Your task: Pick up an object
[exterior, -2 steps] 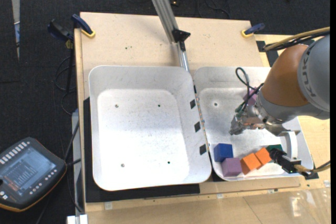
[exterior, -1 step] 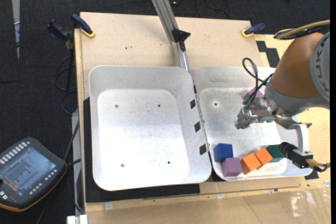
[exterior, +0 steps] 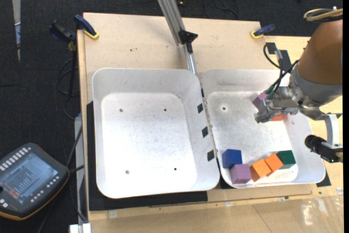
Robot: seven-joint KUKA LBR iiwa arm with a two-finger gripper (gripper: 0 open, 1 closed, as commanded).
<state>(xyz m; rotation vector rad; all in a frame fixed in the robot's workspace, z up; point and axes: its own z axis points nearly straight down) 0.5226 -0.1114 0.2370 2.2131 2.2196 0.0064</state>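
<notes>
- Four small blocks in the right bin [exterior: 305,172], bunched in its near corner: blue block [exterior: 232,157], purple block [exterior: 240,173], orange block [exterior: 262,167], green block [exterior: 285,159].
- Probably light and rigid, with flat faces and hard edges; likely easy to pinch across two opposite flat sides, though smooth enough to slip under a skewed grip.
- Orange, purple and green touching or nearly so in a row; little room for fingers between them. Blue block set slightly apart at the row's left end, so judged the easiest to grasp by its free sides.
- Gripper [exterior: 270,113] hanging low over the middle of the right bin, well apart from the cluster, farther from the camera than the blocks.
- Something purple and something orange-red peeking out at the gripper's tip; too hidden to say whether objects are pinched or merely beneath it.
- Spread of the gripper impossible to judge from this angle.
- Left bin [exterior: 109,90] just beside, across the shared rim.
</notes>
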